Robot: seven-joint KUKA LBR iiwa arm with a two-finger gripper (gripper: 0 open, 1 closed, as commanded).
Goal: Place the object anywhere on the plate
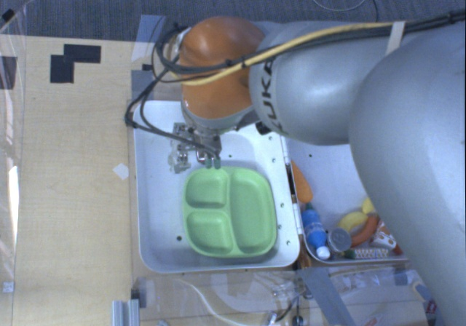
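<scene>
- Grey KUKA arm (378,92) fills the upper right, nearest the lens, reaching in from the right; its orange band (215,62) sits above the wrist, with black and yellow cables looped around it.
- Gripper (195,153) hangs below the orange band, over the back edge of the left shallow white bin (156,244), just above the plate's far rim.
- Gripper state: cannot tell, the metal parts blur together at this angle; no object visible between them.
- Light green plastic plate with three compartments (231,212) lies flat in the left bin, toward its right side.
- Right shallow white bin (328,172) is mostly covered by the arm. Visible in its front corner: blue bottle with a white cap (315,228), yellow rounded item (352,220), red-orange sausage-shaped item (365,230), and an orange item (300,185) near the divider.
- Task object: can't tell which of these it is; all of them lie in the right bin, apart from the plate.
- Light wood tabletop (69,186) lies left of the bins, with black tape marks (73,61) at its far edge.
</scene>
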